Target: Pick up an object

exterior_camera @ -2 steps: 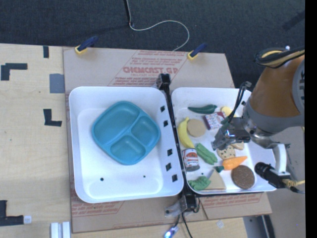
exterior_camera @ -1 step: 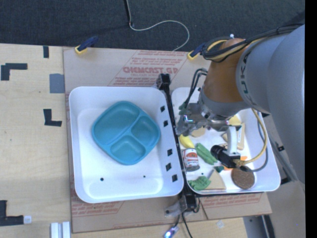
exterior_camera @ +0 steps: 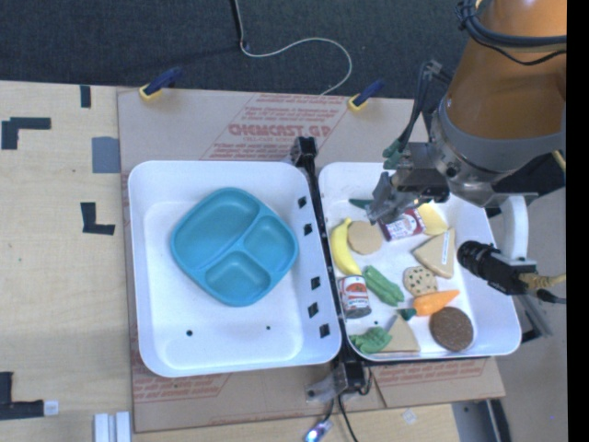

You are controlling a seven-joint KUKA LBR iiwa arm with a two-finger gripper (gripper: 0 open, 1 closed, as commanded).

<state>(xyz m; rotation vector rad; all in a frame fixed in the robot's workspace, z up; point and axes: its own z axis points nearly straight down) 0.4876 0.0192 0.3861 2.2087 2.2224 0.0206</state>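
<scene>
In the right bin (exterior_camera: pixel 502 339), a brown cookie (exterior_camera: pixel 452 328) lies at five o'clock, a carrot (exterior_camera: pixel 433 302) just above, a banana (exterior_camera: pixel 342 247) at nine. At twelve, the gripper (exterior_camera: pixel 394 203) hovers over a small packet (exterior_camera: pixel 401 226); its opening I cannot tell. The left bin (exterior_camera: pixel 147 274) holds a blue plate (exterior_camera: pixel 235 245).

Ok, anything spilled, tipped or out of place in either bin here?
Nothing looks spilled or damaged. The blue divided plate sits skewed, corner-on, in the left bin. In the right bin, the small can lies on its side among loosely heaped toy food, such as the banana and carrot. That seems normal for this setup.
</scene>
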